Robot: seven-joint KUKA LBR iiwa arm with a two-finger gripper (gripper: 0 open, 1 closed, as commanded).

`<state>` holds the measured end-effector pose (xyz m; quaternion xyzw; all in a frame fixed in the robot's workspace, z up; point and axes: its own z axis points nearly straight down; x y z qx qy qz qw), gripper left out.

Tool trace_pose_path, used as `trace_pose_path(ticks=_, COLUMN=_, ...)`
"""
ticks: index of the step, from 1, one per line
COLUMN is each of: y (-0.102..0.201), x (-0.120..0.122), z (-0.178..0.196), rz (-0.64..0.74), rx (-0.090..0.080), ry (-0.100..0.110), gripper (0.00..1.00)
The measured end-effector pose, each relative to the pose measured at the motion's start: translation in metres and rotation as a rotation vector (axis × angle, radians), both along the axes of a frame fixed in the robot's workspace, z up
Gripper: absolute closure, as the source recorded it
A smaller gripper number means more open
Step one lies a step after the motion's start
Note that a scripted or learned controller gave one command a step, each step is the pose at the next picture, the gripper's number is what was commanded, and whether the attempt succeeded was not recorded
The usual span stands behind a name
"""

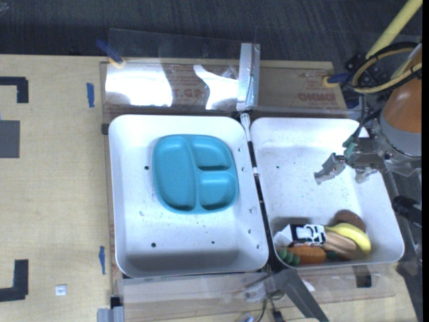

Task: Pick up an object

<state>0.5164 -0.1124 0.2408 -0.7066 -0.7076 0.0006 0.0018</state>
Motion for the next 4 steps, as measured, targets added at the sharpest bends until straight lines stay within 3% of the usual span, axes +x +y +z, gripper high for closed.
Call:
trace_pose_path(ticks=1, y=0.019, x=-0.038, z=-0.087, rz=0.173, rx=0.001, ry=0.000, gripper=0.00)
trace_pose_path(ticks=2, y=-0.011, x=-0.008, z=-0.153, rz=0.104, rx=-0.001, ry=-0.010, gripper=0.00)
trace_pose_path(ticks=3, y=-0.038, x=-0.001, z=-0.153, rz=0.203, rx=-0.002, ry=-0.011, gripper=0.00)
trace_pose_path(ticks=4, y=0.007, x=0.036, z=-0.153, rz=0.146, rx=-0.002, ry=-0.012, gripper=0.00)
